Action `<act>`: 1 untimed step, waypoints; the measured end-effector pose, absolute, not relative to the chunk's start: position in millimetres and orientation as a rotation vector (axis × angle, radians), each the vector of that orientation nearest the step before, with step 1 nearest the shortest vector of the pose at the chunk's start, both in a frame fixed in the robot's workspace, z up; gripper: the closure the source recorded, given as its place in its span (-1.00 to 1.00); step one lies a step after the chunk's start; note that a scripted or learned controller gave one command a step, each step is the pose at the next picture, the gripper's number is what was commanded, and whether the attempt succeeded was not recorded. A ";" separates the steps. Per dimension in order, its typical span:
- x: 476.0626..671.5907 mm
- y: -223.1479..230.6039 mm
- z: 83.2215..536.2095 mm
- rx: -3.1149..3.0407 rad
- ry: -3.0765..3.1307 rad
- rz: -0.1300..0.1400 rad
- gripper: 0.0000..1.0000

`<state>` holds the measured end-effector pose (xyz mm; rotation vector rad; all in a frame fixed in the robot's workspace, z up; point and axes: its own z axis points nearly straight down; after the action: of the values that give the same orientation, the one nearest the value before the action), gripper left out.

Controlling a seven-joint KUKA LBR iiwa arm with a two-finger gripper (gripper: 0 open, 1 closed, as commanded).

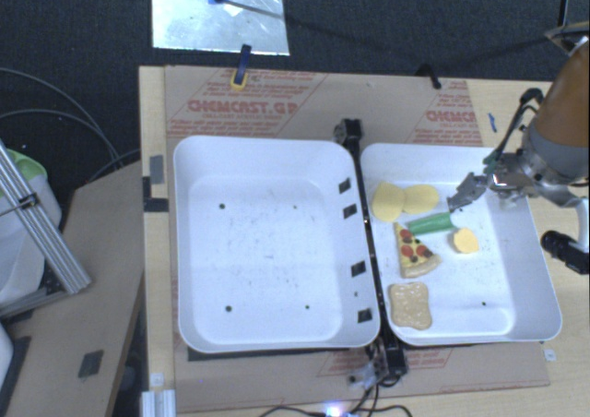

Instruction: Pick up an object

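Gripper at right of frame, over the right bin, just above the green stick. Fingers' state: cannot tell. Pizza slice and toast lie below.

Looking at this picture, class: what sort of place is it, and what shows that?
Probably a robotics lab test bench: a robot arm reaches over two white bins, toy food such as a pizza slice lies in one, and loose cables cross the floor.
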<state>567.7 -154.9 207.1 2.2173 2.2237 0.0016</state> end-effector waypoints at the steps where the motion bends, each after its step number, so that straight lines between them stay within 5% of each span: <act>1: 558.0 -89.1 79.8 2.218 2.237 -0.003 -1.00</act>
<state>558.0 -89.1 79.8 2.2175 2.2372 -0.0032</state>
